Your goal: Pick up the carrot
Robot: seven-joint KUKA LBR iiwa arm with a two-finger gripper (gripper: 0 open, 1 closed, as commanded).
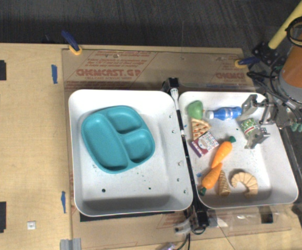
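The carrot is orange with a green stem end and lies at a slant in the middle of the right bin. A second orange carrot-like piece lies just below and left of it. My gripper hangs over the upper right part of that bin, up and to the right of the carrot and apart from it. Its fingers stand open, one toward the back and one toward the front. A small green-and-white item shows between them; whether it rests on the bin floor is unclear.
Around the carrot lie a purple packet, a pizza slice, a green vegetable, a blue bottle, a croissant and a cone. The left bin holds a teal divided plate.
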